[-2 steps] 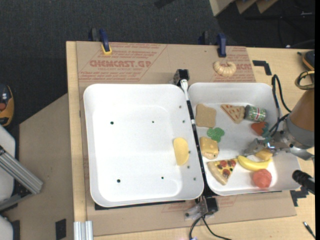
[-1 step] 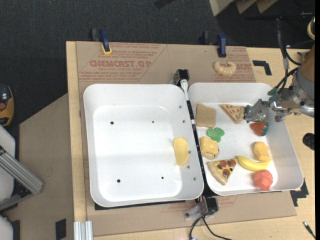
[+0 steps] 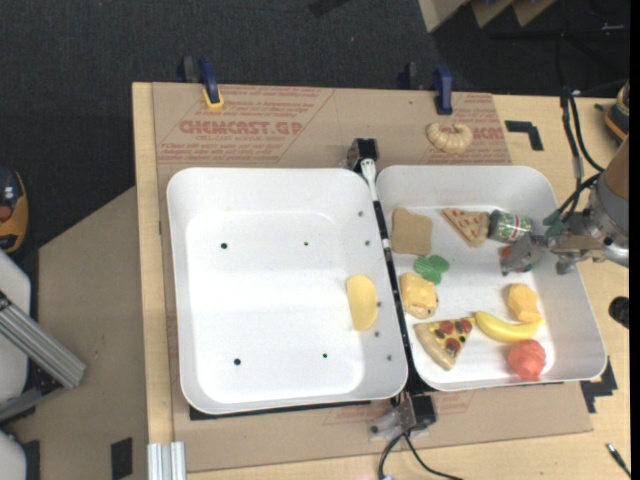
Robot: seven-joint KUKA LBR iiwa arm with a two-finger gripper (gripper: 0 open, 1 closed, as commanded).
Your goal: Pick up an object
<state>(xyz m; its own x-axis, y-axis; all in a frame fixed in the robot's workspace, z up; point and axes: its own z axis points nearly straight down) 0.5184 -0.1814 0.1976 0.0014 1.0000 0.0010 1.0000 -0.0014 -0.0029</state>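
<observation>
The right bin (image 3: 560, 193) holds several toy foods: a tan bread slice (image 3: 411, 231), a pizza slice (image 3: 465, 225), a green can (image 3: 510, 226) lying on its side, a green piece (image 3: 432, 266), a yellow lump (image 3: 418, 294), a second pizza slice (image 3: 446, 338), a banana (image 3: 507, 326), an orange-yellow fruit (image 3: 522, 301) and a red fruit (image 3: 527, 358). My gripper (image 3: 542, 258) hangs low over the right side of this bin, just below and right of the can and above the orange-yellow fruit. Its fingers stand spread, with bare bin floor between them.
The left bin (image 3: 200, 198) holds one yellow lemon-like piece (image 3: 362, 301) near its right wall. A small beige ring (image 3: 449, 135) lies on the board behind the right bin. Clamps sit along the board's far edge. Cables run by the arm at right.
</observation>
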